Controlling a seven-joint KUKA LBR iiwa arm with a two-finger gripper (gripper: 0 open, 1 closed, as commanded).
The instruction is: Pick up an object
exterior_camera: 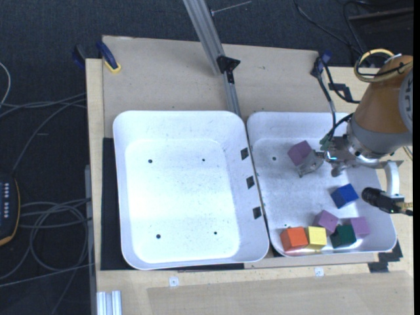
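The pincer (321, 165) sits low in the right bin (275, 126), right of the frame, fingers apart beside the purple block (300, 152). Nothing is picked up yet.

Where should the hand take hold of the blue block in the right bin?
Probably from straight above, across two opposite flat sides of the blue block. It lies alone on the right bin floor, apart from the cluster below it, so its sides look free.

No readable text, label, brand or number anywhere in view.
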